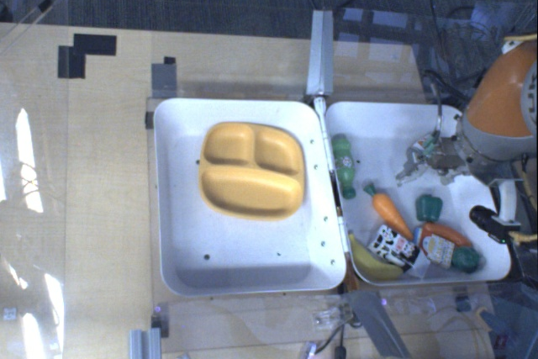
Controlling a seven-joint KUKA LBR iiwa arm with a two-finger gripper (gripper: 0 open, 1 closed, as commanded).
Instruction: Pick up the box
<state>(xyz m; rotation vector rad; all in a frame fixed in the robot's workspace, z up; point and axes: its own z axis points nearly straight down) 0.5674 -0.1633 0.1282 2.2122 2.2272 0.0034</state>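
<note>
The box [392,244] is small and white with black cartoon print. It lies near the front of the right bin [387,126], leaning on a banana [372,266]. My gripper [427,171] hangs over the back right part of that bin, up and to the right of the box and well apart from it. It is open, and nothing sits between its fingers. The arm's orange band [504,101] rises behind it at the right edge.
Around the box in the right bin lie a carrot [391,213], a green pepper [429,207], an orange bottle with a green cap [445,250] and a green bottle [343,164] by the left wall. The left bin [181,256] holds a yellow divided plate [250,170].
</note>
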